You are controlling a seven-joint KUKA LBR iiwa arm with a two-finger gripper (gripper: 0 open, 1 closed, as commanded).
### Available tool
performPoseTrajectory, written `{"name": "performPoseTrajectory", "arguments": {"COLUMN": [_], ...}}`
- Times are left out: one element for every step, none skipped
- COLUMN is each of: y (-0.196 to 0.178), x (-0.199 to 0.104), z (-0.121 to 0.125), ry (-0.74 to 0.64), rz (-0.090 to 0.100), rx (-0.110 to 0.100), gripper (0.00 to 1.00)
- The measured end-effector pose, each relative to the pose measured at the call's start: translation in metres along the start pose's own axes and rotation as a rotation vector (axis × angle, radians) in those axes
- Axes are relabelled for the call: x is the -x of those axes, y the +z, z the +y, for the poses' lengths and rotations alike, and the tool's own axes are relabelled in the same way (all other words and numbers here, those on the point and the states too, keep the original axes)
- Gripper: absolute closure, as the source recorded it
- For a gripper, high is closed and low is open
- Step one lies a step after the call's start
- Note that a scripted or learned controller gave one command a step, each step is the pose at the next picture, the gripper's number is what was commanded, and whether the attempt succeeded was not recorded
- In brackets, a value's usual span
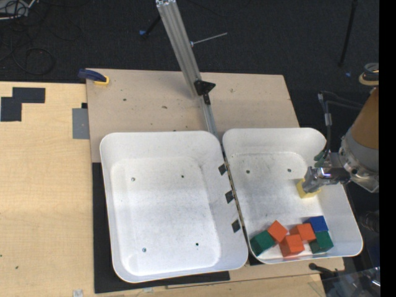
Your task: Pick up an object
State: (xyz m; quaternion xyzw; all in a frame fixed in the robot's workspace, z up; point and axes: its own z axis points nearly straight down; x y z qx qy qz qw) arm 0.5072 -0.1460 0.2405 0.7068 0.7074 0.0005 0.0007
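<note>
The two bins, the left bin [162, 206] and the right bin [278, 166], look like smooth white plastic, a bit dusty grey in the middle. The table [148, 101] under them is pale wood, flat and matt. A long rail [179, 39] leaning over the table is shiny silver metal with ridges. The tool [317, 178] looks like grey shiny metal. The little blocks [296, 237] are matt, in plain orange, green and blue. The yellow block [305, 189] looks dull and soft.

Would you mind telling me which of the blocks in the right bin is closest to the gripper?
The yellow block, right at the gripper; the orange, green and blue blocks cluster at the bin's near edge.
</note>
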Motion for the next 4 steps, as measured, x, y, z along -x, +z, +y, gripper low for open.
{"name": "performPoseTrajectory", "arguments": {"y": [0.012, 0.002, 0.001, 0.000], "x": [-0.047, -0.100, -0.154, -0.203], "z": [0.010, 0.018, 0.035, 0.031], "ry": [-0.002, -0.005, -0.004, -0.004], "rz": [0.003, 0.003, 0.002, 0.002], "rx": [-0.006, -0.003, -0.004, -0.005], "gripper": [1.00, 1.00, 1.00, 1.00]}}
